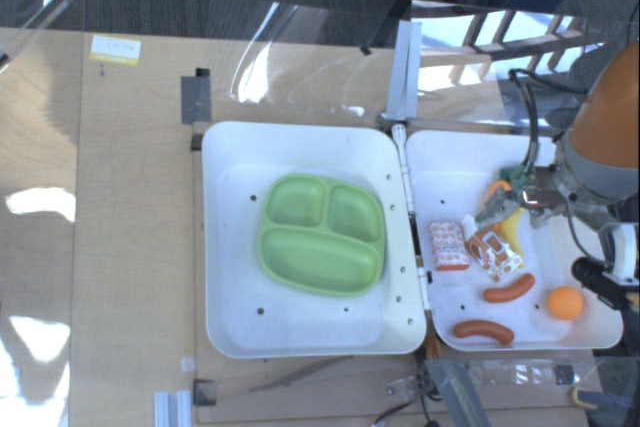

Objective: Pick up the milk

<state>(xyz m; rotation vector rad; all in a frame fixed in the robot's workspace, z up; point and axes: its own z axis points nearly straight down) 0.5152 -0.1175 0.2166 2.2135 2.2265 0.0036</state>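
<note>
The milk [496,253], a small white carton with red-orange print, lies tilted in the middle of the right bin [450,150]. My gripper [508,207] hangs just above and behind the carton's upper end, reaching in from the right under the orange-banded wrist [610,115]. Part of a yellow item [512,227] sits directly beneath the gripper, touching the carton's far side. Nothing can be made out in the gripper's grasp.
A red-and-white packet [447,245] lies left of the milk. Two sausages [508,290] [484,331] and an orange ball [565,303] lie in front of it, and a small orange piece [498,187] behind. The left bin [230,315] holds a green divided plate [322,235].
</note>
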